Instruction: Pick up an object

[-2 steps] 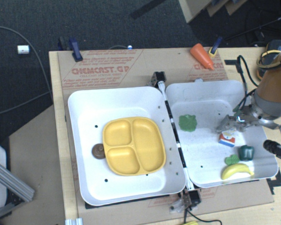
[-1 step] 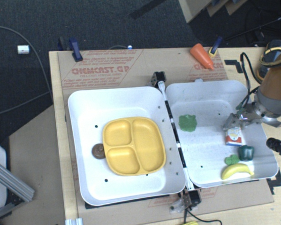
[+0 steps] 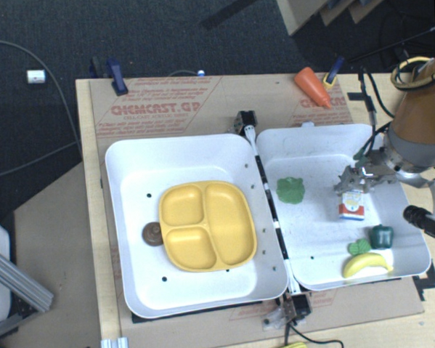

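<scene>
Your likeliest target is the small red and white carton [image 3: 352, 210], which stands in the right bin [image 3: 317, 270] near its middle, directly under the hand [image 3: 357, 180]. The hand hovers just above the carton's top, and you cannot tell from this slant whether it is released or clenched, nor whether it touches the carton at all. Judge this as the approach step, with the grasp itself not yet shown. The next move calls for a straight descent so the carton sits squarely in the grip, then a clean lift; the carton is small and could tip or slide aside if met off centre. Around it in the same bin lie 3 other things: a green leafy toy [image 3: 291, 190] near the left wall, a dark green pepper [image 3: 381, 236] toward the near right, and a yellow banana [image 3: 367, 264] just beside the pepper at the near edge. The left bin [image 3: 128, 211] carries a yellow divided plate [image 3: 207, 226] with a brown disc [image 3: 152, 233] touching its left rim. Both bins rest on a cardboard-covered desk [image 3: 163, 103], where an orange carrot toy [image 3: 313, 88] lies at the far edge, and dark carpet surrounds it.
</scene>
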You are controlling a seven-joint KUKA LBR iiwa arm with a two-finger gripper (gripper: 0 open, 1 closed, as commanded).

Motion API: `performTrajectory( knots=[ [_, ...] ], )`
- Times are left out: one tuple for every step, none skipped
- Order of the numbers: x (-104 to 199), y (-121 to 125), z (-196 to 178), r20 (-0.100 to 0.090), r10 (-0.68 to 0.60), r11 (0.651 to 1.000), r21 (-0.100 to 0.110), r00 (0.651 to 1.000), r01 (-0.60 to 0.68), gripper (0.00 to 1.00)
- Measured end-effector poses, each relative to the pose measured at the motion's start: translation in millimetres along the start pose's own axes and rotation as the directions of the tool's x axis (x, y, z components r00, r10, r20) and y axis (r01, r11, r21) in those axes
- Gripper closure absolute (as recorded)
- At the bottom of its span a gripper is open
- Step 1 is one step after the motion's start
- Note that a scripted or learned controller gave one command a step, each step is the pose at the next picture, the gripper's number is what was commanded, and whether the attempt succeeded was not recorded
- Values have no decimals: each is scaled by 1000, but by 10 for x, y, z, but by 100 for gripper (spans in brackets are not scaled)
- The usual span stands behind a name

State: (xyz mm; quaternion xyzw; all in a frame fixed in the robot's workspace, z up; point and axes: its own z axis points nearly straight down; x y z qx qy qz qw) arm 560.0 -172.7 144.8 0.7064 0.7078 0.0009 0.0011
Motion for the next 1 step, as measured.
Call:
performTrajectory(
  knots=[
    [1173,-103,-400,-2,-1,1000,2,1000,1,100]
  ],
)
